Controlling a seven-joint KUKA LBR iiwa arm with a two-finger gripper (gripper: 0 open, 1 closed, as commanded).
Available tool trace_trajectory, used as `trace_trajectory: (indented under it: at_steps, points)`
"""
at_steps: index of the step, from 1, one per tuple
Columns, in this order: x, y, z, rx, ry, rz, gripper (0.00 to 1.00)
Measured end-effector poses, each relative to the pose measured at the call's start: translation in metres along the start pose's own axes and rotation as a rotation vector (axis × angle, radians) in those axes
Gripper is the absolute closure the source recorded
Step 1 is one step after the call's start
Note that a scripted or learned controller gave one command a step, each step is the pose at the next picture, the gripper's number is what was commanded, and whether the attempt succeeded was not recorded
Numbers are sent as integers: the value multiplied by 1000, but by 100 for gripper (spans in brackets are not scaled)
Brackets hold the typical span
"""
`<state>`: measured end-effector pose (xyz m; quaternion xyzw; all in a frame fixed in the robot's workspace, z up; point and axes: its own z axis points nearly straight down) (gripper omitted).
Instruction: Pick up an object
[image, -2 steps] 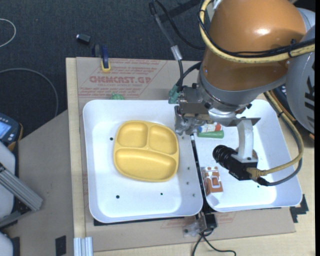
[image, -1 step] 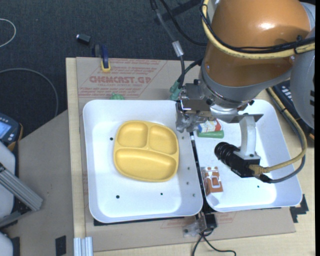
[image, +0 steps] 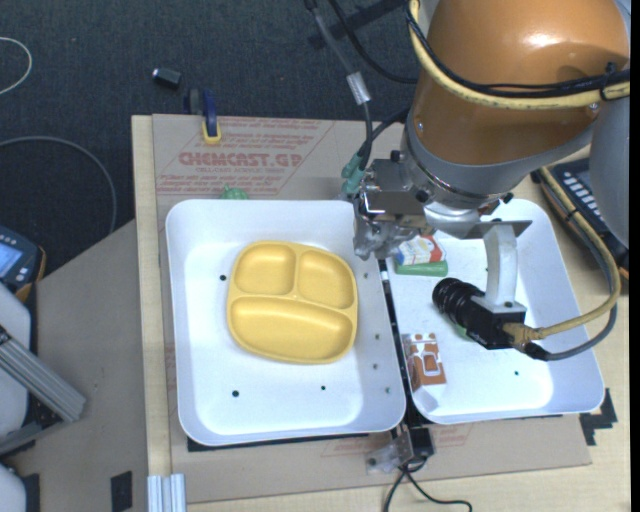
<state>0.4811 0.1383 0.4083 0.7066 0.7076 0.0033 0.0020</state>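
Yellow divided plate (image: 293, 300) sits mid left bin (image: 190, 330). Right bin (image: 560, 385): green-white packet (image: 422, 260) at 10 o'clock beside the hand (image: 380, 232), whose grip I cannot tell; orange card (image: 428, 360) at 7 o'clock.

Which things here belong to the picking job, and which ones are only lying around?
For the job: gripper, yellow divided plate, green-and-white packet, small orange box.
Lying about: blue-and-yellow clamp, cardboard sheet, small black piece on the carpet.
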Motion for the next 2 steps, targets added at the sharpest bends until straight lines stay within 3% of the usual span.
trace_trajectory:
  at_steps: [2]
  points:
    - [1, 1, -21, -5, 0, -2, 100]
